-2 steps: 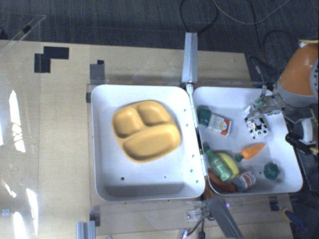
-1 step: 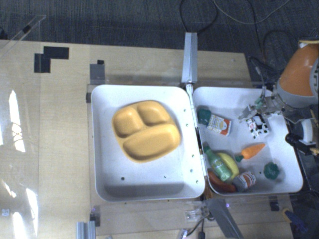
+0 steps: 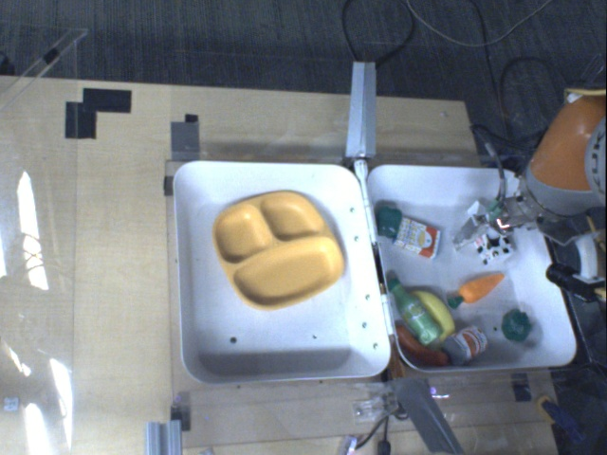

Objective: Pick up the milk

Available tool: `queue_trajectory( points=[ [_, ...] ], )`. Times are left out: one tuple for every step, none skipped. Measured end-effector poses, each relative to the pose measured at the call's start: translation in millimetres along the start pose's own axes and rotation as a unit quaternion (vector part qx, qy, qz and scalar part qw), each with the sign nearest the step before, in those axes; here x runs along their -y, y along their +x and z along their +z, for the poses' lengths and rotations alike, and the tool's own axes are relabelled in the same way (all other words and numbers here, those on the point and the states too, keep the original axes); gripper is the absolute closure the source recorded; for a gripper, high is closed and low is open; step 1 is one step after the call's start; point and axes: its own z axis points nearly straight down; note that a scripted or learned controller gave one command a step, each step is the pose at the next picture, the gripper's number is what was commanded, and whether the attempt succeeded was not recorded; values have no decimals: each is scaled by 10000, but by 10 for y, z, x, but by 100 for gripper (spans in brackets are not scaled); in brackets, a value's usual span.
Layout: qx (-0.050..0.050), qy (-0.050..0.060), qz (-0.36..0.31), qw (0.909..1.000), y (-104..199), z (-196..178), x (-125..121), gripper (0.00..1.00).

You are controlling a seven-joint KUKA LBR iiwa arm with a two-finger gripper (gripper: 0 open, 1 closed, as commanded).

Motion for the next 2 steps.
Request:
queue_trajectory(
  points=[
    [23, -42, -12, 10000, -2, -134, -32, 100],
    [-18, 23, 1137, 9935, 847, -1023, -352, 100]
  ],
)
